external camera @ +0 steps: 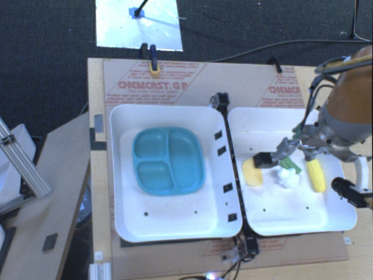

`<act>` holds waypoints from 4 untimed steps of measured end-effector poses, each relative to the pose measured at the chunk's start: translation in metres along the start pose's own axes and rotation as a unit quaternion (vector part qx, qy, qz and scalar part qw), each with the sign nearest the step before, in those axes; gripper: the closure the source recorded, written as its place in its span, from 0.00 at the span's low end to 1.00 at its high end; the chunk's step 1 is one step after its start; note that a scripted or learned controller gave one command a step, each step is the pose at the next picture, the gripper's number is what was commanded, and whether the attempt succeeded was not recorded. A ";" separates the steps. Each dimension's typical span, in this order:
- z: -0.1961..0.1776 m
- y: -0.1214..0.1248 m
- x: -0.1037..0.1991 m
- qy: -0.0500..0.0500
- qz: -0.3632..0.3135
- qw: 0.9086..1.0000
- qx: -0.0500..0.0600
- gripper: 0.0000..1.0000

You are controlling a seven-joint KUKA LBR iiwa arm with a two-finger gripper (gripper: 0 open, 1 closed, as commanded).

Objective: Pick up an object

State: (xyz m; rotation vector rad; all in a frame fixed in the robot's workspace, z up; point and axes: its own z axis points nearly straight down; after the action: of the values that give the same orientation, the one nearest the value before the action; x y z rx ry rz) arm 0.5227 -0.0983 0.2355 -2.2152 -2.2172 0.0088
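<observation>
A robot arm works over two shallow white bins seen from above. The right-hand bin (326, 220) is the landmark for everything below.

Three small items lie close together near the middle of that bin: a pale yellow rounded piece (252, 172) toward its left wall, a white lumpy item with a green part (288, 175) just right of that, and a yellow corn-like piece (316, 175) further right again. Any of them could serve as the object to pick up.

The gripper (263, 159) hangs just above the pale yellow piece, its dark tip at that item's upper edge. Whether it is parted or closed cannot be told, and nothing is visibly held.

To do this step well, the tip probably needs to centre over one item alone (the three sit close enough that a stray contact could nudge a neighbour) and come straight down.

The arm (349, 104) enters over the bin's right wall, grey wrist angled down and leftward, orange band above it.

The other bin, left of the landmark, holds a teal divided plate (169, 159).
</observation>
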 end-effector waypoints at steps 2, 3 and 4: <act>0.057 0.001 0.003 0.000 0.000 1.000 -0.003 0.00; 0.103 -0.005 0.000 0.000 0.000 1.000 -0.003 0.00; 0.153 -0.005 0.000 0.000 0.000 1.000 -0.004 0.00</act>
State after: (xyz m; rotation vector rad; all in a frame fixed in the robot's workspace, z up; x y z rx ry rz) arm 0.5167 -0.0977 0.0825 -2.2196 -2.2208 -0.0001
